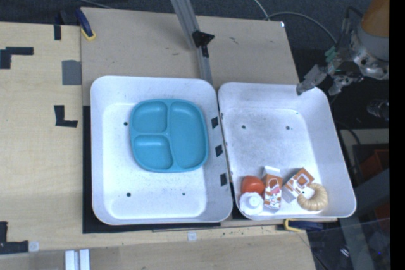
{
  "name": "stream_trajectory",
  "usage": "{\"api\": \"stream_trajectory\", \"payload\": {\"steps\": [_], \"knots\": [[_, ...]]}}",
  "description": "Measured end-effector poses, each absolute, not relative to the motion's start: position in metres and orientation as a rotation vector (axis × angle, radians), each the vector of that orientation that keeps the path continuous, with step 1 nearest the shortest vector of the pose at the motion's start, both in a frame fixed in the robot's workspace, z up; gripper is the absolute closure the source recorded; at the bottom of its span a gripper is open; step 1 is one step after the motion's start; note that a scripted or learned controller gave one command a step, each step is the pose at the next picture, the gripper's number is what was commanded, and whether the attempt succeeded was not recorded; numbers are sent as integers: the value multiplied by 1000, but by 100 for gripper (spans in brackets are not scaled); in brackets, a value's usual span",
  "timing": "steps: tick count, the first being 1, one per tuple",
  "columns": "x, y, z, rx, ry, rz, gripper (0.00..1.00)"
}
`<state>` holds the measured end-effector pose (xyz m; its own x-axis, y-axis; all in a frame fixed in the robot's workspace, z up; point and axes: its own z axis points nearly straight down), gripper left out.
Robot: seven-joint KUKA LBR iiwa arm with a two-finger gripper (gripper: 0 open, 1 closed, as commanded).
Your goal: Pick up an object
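Observation:
My gripper (321,82) hangs over the far right corner of the right bin (278,129), with two dark fingers spread apart and nothing between them. Several small objects lie clustered in that bin's near right corner: an orange-red piece (252,184), a white round cap (251,202), a small orange-and-white carton (273,191), a second carton (299,182) and a tan ring-shaped pastry (314,197). The gripper is well away from them, toward the far edge.
The left bin (111,199) holds a blue divided plate (169,135). A grey metal post (183,6) slants up from between the two bins at the far side. Cables run across the dark floor beyond the bench.

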<state>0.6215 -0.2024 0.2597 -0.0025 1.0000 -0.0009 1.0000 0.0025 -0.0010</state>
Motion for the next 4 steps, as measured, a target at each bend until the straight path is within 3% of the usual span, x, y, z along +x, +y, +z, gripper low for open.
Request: {"api": "stream_trajectory", "payload": {"steps": [1, 4], "knots": [[621, -203, 260, -2219, -2224, 3, 0], [609, -205, 95, -2217, -2219, 8, 0]]}}
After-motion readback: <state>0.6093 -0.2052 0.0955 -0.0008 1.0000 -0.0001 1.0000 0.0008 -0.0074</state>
